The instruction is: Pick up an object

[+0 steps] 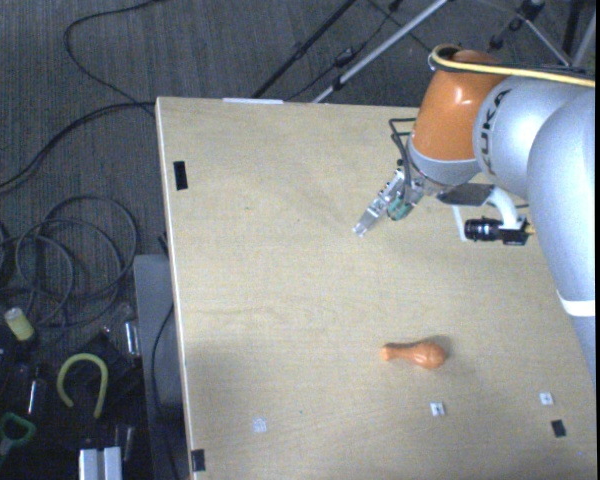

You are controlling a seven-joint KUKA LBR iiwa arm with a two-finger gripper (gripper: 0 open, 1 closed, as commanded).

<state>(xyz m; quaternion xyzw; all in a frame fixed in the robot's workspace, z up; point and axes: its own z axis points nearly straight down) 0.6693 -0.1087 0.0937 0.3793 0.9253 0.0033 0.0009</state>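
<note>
An orange pear-shaped object [416, 353] is lying on its side on the tan worktop [280, 298], at about five o'clock from the worktop's middle. Its bulbous end is pointing toward three o'clock and its thin neck toward nine o'clock; the surface is looking smooth and matte. The jaws [372, 219] are hanging well apart from it, at about twelve o'clock from the object, tilting down toward eight o'clock. Whether they are clenched or released, I cannot tell. The grey arm [550, 158] with its orange band [455, 118] is reaching in from three o'clock.
</note>
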